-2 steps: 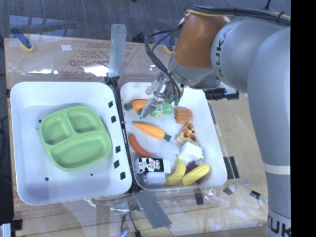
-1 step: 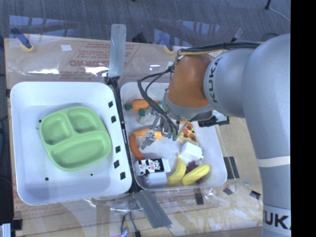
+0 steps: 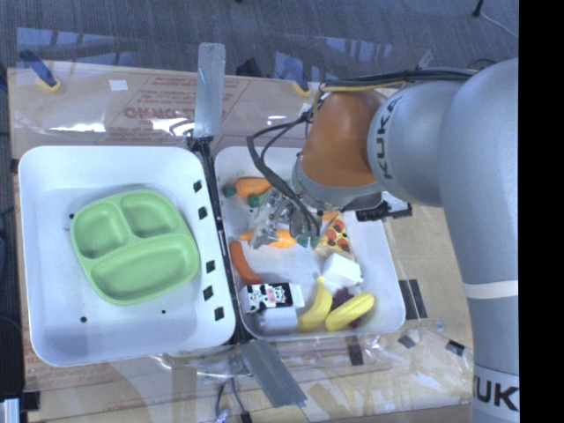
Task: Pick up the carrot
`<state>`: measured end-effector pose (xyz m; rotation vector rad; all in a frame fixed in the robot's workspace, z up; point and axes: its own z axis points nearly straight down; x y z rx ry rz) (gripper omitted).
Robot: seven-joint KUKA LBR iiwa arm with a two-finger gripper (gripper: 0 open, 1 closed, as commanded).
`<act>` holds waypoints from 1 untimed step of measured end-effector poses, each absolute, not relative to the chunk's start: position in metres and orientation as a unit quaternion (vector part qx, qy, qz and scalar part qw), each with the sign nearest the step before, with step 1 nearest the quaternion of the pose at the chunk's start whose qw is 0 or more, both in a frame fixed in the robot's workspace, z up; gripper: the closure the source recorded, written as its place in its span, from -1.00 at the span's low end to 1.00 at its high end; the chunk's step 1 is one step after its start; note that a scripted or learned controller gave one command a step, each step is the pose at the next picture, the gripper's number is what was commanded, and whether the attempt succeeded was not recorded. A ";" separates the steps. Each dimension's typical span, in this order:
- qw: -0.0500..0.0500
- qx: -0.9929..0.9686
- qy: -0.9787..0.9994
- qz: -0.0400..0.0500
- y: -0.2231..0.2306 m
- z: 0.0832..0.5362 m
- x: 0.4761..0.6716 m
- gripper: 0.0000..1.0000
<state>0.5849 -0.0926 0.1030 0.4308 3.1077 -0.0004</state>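
The carrot (image 3: 249, 186), orange with a green tuft at its right end, lies in the far left corner of the right bin (image 3: 381, 263). My gripper (image 3: 284, 226) reaches down into the middle of that bin, just right of and nearer than the carrot. It hangs directly over a small orange toy (image 3: 280, 241). The wrist hides the contact between gripper and toy. A longer orange-red piece (image 3: 241, 259) lies along the bin's left wall.
The right bin also holds a pizza slice (image 3: 336, 234), a white block (image 3: 340, 270), a banana (image 3: 315, 308), a yellow fruit (image 3: 351, 310) and a black-and-white box (image 3: 269, 296). A green divided plate (image 3: 134, 245) sits in the left bin (image 3: 44, 192).
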 end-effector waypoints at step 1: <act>0.009 0.150 0.989 0.001 -0.051 0.232 0.602 1.00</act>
